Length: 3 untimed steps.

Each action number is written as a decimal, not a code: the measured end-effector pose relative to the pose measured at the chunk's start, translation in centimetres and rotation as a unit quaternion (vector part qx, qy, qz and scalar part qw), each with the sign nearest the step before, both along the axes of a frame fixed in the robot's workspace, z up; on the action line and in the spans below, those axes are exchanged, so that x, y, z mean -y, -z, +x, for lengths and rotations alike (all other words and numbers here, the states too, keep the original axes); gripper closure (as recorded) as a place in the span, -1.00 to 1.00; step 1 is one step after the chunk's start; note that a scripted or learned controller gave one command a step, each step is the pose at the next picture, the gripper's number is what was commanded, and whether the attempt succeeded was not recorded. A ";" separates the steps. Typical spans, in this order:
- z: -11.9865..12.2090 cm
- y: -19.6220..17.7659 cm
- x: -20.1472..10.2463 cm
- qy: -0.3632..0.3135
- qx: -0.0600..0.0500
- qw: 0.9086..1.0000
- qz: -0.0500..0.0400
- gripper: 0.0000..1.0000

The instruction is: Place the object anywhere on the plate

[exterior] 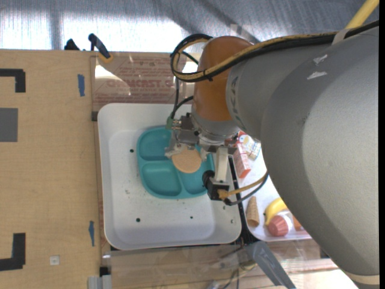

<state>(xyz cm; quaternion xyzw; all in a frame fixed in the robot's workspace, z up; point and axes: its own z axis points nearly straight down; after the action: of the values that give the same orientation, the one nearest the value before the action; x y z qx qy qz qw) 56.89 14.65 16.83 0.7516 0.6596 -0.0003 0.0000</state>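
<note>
Hovering over the teal plate (157,167), the gripper (187,155) is hanging by a tan disc (186,162); its grasp is unclear. The disc is looking light, stiff, likely best pinched across its edges.

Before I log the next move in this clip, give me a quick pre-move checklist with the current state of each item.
1. Gripper is above the teal plate: ok.
2. Tan round object sits over the plate's right side, just below the gripper: ok.
3. Object is resting on the plate rather than hanging from the gripper: cannot tell, the wrist hides the contact.
4. Plate lies inside the left white bin, away from its walls: ok.
5. Black cable near the plate's right rim could brush it on withdrawal: cannot tell.
6. Toy food in the right bin is apart from the plate: ok.
</note>
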 end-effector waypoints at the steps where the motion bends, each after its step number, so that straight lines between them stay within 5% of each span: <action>1: 0.0 0.0 0.0 0.000 -0.001 1.000 0.000 -1.00; 2: 0.0 -1.0 0.0 0.000 0.000 1.000 0.000 1.00; 3: -8.5 -6.2 3.0 -0.084 0.000 0.996 0.001 1.00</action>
<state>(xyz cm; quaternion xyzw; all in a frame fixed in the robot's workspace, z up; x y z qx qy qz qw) 48.36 11.66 23.02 0.6933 0.7206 -0.0001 -0.0009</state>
